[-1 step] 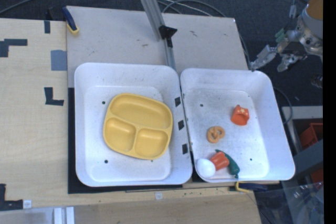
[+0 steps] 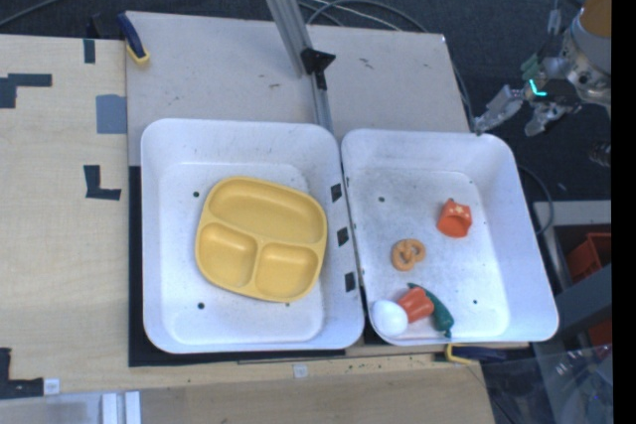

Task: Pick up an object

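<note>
The right bin (image 2: 497, 164) holds an orange-red pepper-like toy (image 2: 455, 218), a small brown pretzel-shaped piece (image 2: 407, 254), a red and green chili-like toy (image 2: 425, 306) and a white egg (image 2: 390, 317) at its near left corner. My gripper (image 2: 522, 111) hangs beyond the right bin's far right corner, outside the bin. Its two fingers are spread apart, and nothing sits between them.
The left bin (image 2: 164, 213) carries a yellow divided plate (image 2: 260, 238). A slanted metal post (image 2: 283, 0) rises behind the bins. Cables run across the dark floor at the back. A blue and yellow clamp (image 2: 132, 39) sits at the bench's far left corner.
</note>
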Action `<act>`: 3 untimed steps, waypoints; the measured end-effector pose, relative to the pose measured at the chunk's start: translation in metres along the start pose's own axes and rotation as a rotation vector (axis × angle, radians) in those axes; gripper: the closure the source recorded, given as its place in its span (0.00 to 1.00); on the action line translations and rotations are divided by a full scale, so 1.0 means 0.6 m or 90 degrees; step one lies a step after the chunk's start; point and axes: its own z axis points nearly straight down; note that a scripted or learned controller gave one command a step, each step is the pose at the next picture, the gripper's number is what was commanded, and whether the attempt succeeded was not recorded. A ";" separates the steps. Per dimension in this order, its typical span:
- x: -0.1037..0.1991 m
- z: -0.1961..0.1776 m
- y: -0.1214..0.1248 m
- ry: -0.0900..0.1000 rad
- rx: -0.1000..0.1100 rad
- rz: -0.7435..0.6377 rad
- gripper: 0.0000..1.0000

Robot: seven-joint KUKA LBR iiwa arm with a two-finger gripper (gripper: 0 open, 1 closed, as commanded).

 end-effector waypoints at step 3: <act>-0.001 0.284 -0.009 0.001 0.005 0.000 0.00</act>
